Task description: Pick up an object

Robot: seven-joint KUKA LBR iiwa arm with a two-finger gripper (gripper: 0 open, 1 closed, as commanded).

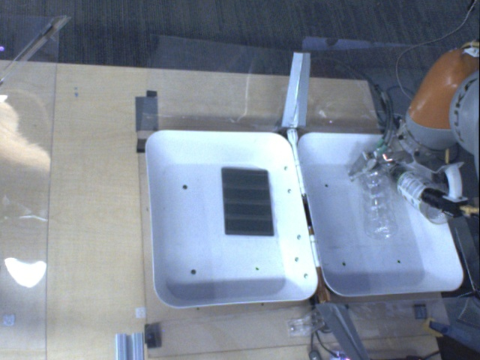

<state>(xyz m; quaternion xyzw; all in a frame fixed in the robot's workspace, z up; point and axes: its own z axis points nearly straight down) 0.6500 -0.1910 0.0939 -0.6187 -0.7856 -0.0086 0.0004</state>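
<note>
- Bench [82, 223]: pale wood surface carrying two shallow white bins side by side, touching along a central seam.
- Left bin [172, 276]: holds one dark rectangular ribbed object [247, 201], lying flat near the bin's centre, well apart from the arm.
- Right bin [442, 272]: holds a clear plastic bottle [379, 208], lying on the floor of the bin, its transparent body hard to separate from the white surface.
- Arm [442, 96]: enters from the right, orange band visible, wrist positioned over the far right part of the right bin.
- Gripper [381, 158]: sits low at the far end of the clear bottle, touching or just beside it. The jaw position cannot be told; glare and the clear plastic obscure it.
- Progress, as judged: the approach to the bottle appears made. No object is seen lifted off a bin floor, so a confirmed grasp and the lift remain outstanding.
</note>
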